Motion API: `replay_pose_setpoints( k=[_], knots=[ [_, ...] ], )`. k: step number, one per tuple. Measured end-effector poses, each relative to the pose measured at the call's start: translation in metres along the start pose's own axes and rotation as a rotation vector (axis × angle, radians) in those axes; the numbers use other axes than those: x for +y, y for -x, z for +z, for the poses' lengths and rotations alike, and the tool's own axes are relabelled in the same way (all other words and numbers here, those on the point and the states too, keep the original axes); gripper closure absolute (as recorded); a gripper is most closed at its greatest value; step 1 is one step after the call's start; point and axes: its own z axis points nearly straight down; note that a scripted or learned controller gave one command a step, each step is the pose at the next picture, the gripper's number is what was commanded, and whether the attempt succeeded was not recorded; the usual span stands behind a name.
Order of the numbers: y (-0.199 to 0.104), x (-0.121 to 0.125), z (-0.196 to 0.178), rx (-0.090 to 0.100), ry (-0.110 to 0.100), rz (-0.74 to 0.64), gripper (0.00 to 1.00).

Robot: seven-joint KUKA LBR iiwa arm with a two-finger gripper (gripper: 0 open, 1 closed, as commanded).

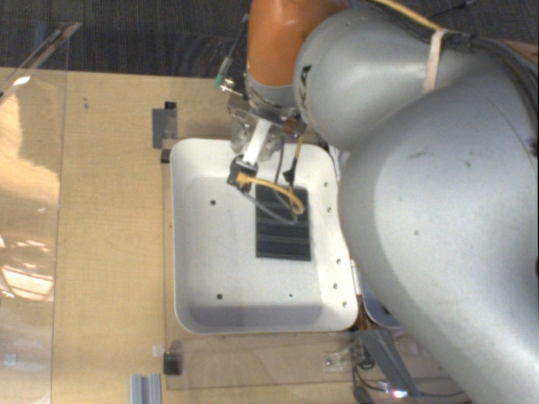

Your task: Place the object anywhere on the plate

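A black, ribbed rectangular slab [283, 228] lies flat in the middle of the white bin [202, 259]. I cannot tell whether it is the plate or the object. My gripper [268, 154] hangs over the bin's far side, just beyond the slab's far edge. A yellow cable loops down from it across the slab's top end. Nothing shows clearly between the gripper's parts.
The grey arm [421, 167] with its orange band [282, 23] covers the whole right side of the view. Small black brackets sit on the wooden bench [101, 225] at the bin's far left corner [166, 124] and near left corner [173, 362].
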Motion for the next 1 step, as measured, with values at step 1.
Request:
replay_pose_setpoints(
  k=[1],
  knots=[
    [-0.0425,-0.0186,0.1162,-0.001,-0.001,0.144,1.0]
  ],
)
